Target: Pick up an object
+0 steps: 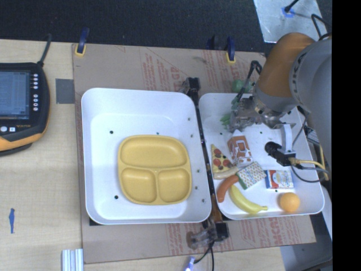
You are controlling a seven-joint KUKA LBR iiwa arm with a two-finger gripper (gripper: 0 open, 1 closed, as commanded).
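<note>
I see the pincer [243,116] low over the right bin's [316,205] far end, beside a green item [227,119]; its state I cannot tell. Banana [246,201], orange [289,202] lie nearer.

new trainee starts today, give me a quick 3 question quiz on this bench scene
1. True or false: the yellow divided tray lies in the left bin.
2. Which item sits nearest the right bin's front right corner: A banana, B orange, C pizza slice?
3. Fill in: the gripper is over the ____ part of the right bin.

Key: 1 true; 2 B; 3 back.
</note>
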